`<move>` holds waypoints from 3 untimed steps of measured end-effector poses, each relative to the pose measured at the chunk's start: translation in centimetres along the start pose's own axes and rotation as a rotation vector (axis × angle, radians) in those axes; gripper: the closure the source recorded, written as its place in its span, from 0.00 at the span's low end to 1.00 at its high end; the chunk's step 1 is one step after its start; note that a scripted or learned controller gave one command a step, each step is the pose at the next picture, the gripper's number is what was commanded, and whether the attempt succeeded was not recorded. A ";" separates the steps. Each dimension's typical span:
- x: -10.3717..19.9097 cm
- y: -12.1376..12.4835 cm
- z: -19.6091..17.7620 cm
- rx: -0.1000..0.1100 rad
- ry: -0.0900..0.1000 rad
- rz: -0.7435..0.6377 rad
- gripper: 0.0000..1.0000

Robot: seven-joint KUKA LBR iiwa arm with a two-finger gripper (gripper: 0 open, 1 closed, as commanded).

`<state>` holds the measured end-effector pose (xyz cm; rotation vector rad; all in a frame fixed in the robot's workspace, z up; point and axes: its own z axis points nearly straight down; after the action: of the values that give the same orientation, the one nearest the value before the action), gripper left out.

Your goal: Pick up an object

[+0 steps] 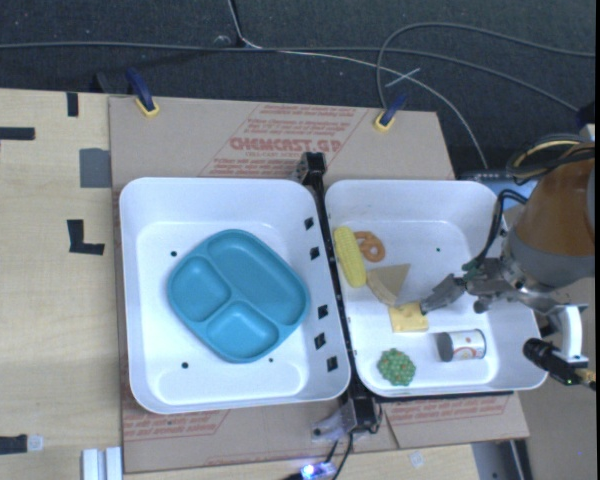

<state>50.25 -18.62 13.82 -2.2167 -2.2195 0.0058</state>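
Dark carpet (100, 18) is filling the top of the view, crossed by thin cables (310, 53), and below it a pale wooden bench (40, 298) is carrying a cardboard sheet (280, 138) pinned by two clamps (145, 103). On the cardboard, the left bin (140, 208) and the right bin (460, 196) are sitting side by side, touching along a black joint. A blue divided tray (238, 294) is lying in the middle of the left bin. The arm (555, 223) is reaching in from the right over the right bin's edge, its gripper (442, 296) hanging low just beside a yellow cheese wedge (408, 318) and a tan wedge (388, 284); whether it is released or clenched cannot be told. A corn cob (349, 256) is lying near the joint, touching a pretzel (371, 247). A small can (461, 346) is lying on its side near the front wall, with a green broccoli (397, 367) to its left.
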 end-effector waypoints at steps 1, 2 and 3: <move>0.0 0.1 -1.2 -0.004 0.000 -0.002 1.00; 0.4 0.4 -5.5 -0.009 -0.001 -0.001 1.00; 1.0 1.1 -11.3 -0.011 -0.002 -0.001 1.00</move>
<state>51.42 -17.66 25.16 -2.2215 -2.2275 -0.0034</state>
